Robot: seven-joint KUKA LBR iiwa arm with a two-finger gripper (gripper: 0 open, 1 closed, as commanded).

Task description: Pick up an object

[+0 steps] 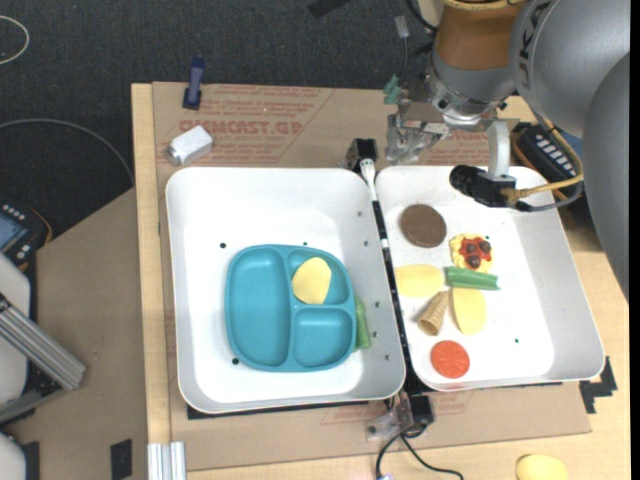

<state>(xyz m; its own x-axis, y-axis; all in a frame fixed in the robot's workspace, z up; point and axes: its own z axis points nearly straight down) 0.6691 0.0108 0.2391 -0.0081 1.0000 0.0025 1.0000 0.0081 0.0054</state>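
Note:
My gripper (413, 144) hangs over the far rim of the right bin (560, 268), near the divide between the two bins, with nothing seen in it. Nearer the camera in that bin lie a brown round patty (422, 225), a small pizza-like piece with red and black toppings (471, 250), a green bean (471, 279), two pale yellow slices (418, 280) (468, 310), a tan cone (433, 313) and a red disc (450, 359). The patty is the piece closest to the gripper.
The left bin (200, 228) holds a teal divided plate (270, 313) with a yellow piece (312, 281) on it and a green strip (361, 325) at its right side. Behind the bins, a white block (190, 145) and a blue item (194, 83) rest on the cardboard.

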